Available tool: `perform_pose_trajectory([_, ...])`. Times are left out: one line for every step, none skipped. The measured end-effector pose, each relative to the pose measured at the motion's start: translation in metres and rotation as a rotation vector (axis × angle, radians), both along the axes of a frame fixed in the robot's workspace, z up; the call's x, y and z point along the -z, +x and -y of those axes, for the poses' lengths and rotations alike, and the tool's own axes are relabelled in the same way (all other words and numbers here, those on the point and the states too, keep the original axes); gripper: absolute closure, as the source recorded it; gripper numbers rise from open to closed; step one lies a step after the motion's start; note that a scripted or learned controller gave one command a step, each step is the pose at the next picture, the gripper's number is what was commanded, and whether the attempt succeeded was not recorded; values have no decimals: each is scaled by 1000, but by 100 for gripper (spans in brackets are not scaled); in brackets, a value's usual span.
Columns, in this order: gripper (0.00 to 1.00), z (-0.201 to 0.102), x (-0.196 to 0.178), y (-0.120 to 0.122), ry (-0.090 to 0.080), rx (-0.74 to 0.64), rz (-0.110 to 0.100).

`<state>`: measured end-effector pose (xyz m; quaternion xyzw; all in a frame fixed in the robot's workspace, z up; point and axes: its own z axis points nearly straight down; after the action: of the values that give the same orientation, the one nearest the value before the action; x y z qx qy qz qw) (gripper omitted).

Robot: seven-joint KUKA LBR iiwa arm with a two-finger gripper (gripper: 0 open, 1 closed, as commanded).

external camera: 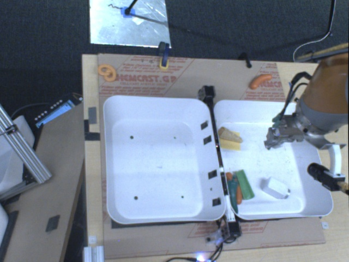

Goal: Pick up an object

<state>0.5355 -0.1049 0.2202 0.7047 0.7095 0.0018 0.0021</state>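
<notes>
Left bin (158, 162): bare white floor, nothing in it to lift.

Right bin (311, 201): all candidates sit here.

Cheese wedge (230, 138), pale yellow, far-left part of the bin, just beside the divider. Looks like a light, stiff toy piece; judged easy to pinch across its flat faces, though the taper could let it squirt out if taken near the thin end.

Carrot (233, 187), orange, and green block (244, 184) lie side by side, touching or nearly so, at the near-left against the divider. Both slim, likely light and hard, possibly slick plastic. Best taken across the narrow width at mid-length; crowding against each other and the wall leaves little room for a finger between them.

White block (276, 188), near-middle of the bin, apart from the rest. Small, low contrast against the floor, probably rigid and light. Open space on all sides makes it the easiest pick by my judgement; grip across its short side.

Gripper (275, 138): over the far-middle of the right bin, right of the cheese and apart from it, beyond the white block. Nothing visible between the fingers; whether they are spread or closed cannot be told at this angle. Arm enters from the right, wrist pitched down toward the bin floor, orange band above.
</notes>
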Motion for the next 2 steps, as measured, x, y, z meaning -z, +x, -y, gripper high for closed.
perform_pose_trajectory([100,14,-180,19,-4,2,16])
perform_pose_trajectory([100,-20,-190,19,0,0,0])
